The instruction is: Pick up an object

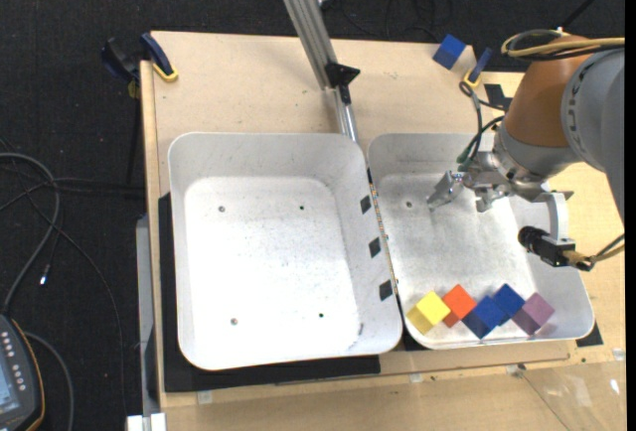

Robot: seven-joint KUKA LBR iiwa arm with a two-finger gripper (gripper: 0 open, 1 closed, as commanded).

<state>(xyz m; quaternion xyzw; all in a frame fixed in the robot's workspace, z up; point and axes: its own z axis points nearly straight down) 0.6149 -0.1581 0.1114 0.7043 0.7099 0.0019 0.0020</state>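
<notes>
**Four cubes at the near rim, pincer above the right bin**

Nearest the camera, four cubes crowd the near edge of the right bin (417,171): a yellow cube (429,311), an orange cube (458,301) touching it, a blue cube (494,309) and a purple cube (535,312) at the right end. The left bin (199,161) lies beside it on the desk (238,91). Farther back, the pincer (465,189) hangs over the bare middle of the right bin, well apart from the cubes, its fingers spread and holding nothing. Beyond the bins, another blue block (450,50) sits at the desk's far edge.
</notes>
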